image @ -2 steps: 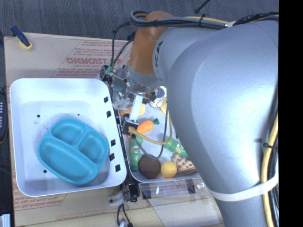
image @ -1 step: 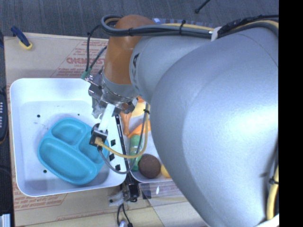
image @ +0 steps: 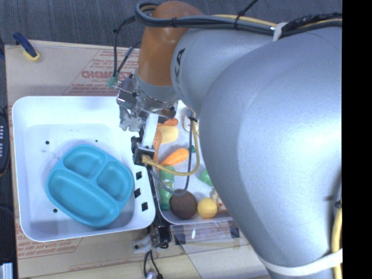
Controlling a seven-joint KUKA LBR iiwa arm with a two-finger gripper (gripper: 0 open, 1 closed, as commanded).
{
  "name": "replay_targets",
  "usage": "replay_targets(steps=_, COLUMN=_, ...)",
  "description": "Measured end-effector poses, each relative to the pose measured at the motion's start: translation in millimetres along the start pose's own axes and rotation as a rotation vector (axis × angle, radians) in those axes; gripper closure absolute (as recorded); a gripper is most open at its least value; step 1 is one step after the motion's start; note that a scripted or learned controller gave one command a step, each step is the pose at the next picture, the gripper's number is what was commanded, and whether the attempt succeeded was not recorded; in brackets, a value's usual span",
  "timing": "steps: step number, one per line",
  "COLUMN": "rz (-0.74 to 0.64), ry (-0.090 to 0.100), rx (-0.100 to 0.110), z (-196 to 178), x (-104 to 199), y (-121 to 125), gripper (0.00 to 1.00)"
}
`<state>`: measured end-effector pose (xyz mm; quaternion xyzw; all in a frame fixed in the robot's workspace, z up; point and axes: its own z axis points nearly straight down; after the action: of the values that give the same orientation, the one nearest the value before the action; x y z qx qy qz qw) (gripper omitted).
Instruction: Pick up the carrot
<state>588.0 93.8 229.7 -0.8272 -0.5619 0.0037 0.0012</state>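
Fingers of the two-finger gripper [image: 132,120] are lost among the metal parts below the orange band, so I cannot tell whether they are apart or together; nothing shows between them. From the camera above, the gripper hangs over the wall where the two shallow white bins meet, towards their far end. The tapered orange carrot [image: 175,156] lies in the right white bin [image: 192,221], just right of that wall and nearer the camera than the gripper, apart from it. A pale yellow rounded piece [image: 168,134] sits just beyond the carrot. Nearer the front rim lie a dark brown ball [image: 183,206] and a small yellow ball [image: 207,208], side by side. The left white bin [image: 18,156] holds a blue plastic divided plate [image: 90,183], tilted
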Motion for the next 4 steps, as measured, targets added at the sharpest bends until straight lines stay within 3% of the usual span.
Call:
replay_targets(steps=1, rz=-0.052, ry=-0.002, rx=0.000, z=-4.9, x=-60.3, y=64.1, gripper=1.00)
replay_targets(steps=2, rz=-0.090, ry=-0.003, rx=0.015, z=102.7, x=41.1, y=52.6, gripper=1.00)
replay_targets(steps=3, rz=-0.003, ry=0.009, rx=-0.015, z=-101.8, x=8.2, y=36.2, gripper=1.00)
replay_targets(steps=4, rz=0.007, ry=0.004, rx=0.002, z=-112.0, x=77.0, y=14.3, gripper=1.00)
